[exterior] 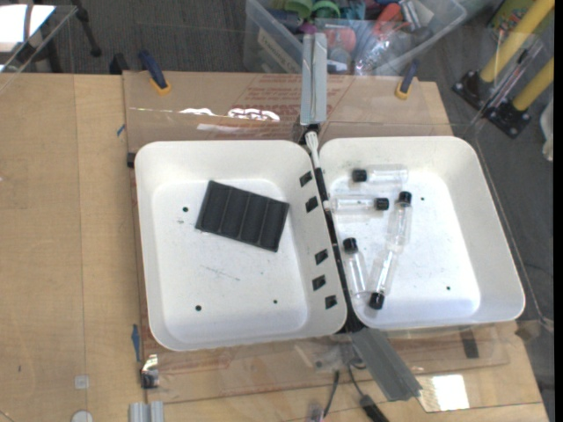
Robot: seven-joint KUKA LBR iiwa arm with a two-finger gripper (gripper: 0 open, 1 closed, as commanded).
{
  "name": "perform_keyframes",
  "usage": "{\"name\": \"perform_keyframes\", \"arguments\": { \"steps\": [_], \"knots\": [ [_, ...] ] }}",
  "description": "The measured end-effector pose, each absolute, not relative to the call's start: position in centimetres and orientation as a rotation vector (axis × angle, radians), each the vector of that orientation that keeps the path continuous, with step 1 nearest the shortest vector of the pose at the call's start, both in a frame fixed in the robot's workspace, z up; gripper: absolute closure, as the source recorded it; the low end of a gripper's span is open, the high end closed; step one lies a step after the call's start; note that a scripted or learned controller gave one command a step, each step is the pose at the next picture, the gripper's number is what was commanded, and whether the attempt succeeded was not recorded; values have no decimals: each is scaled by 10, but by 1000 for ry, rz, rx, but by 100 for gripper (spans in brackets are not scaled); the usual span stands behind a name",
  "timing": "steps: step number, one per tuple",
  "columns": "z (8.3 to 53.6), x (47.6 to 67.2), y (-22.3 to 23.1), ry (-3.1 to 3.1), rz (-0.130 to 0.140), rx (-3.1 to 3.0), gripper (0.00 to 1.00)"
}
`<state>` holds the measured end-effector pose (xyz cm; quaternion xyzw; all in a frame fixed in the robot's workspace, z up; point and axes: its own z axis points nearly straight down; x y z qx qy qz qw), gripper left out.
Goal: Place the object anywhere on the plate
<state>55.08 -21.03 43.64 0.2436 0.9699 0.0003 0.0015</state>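
We see the black plate (242, 215) bare in the left bin (158, 262); clear tubes (380, 236) lie in the right bin (493, 262). Nothing placed yet; we cannot tell the gripper's state.

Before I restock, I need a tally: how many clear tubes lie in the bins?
5 tubes, all in the right bin: one at the top, one below it, one slanting at right, two near the bottom. None seems hidden.

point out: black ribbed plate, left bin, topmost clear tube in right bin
black ribbed plate (243, 215), camera view, middle of its top face.
left bin (167, 323), camera view, bare near-left rim.
topmost clear tube (381, 175), camera view, middle of its clear body, right of its black cap.
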Motion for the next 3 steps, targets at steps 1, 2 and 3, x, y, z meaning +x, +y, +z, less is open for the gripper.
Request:
{"name": "perform_keyframes", "arguments": {
  "steps": [1, 2, 3],
  "knots": [
    [436, 480, -222, 3097, 0, 506, 100],
    [448, 482, -222, 3089, -1, 507, 100],
    [405, 527, -223, 3128, 1, 256, 100]
  ]
}}
